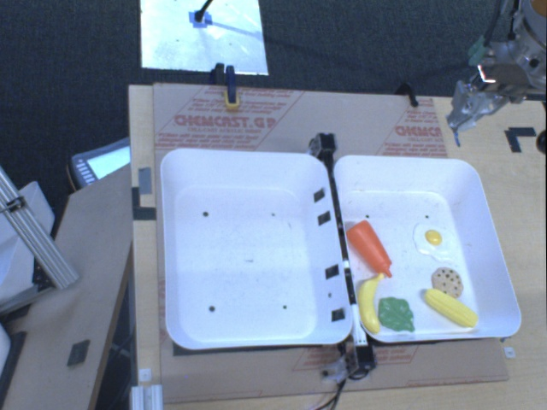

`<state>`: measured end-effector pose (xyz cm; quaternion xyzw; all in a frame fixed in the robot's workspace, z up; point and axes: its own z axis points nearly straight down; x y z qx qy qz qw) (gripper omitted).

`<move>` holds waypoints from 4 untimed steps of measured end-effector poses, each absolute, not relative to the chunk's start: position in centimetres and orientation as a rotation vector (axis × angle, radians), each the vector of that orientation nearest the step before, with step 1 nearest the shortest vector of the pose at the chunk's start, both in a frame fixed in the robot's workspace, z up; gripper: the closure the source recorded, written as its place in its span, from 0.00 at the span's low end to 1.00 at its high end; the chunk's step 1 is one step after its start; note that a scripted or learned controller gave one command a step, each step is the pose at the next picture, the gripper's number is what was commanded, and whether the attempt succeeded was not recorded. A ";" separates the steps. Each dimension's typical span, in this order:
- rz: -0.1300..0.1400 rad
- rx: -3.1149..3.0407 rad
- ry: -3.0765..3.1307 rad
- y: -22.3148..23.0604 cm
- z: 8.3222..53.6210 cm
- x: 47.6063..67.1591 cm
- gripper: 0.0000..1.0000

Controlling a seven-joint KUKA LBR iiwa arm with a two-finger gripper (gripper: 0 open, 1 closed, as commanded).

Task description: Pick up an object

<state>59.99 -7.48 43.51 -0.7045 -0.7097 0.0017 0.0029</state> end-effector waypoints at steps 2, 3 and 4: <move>-0.006 -2.205 -2.237 6.7 53.5 53.6 1.00; -0.004 -2.209 -2.233 13.1 53.5 50.0 1.00; -0.008 -2.214 -2.232 19.7 53.5 54.7 1.00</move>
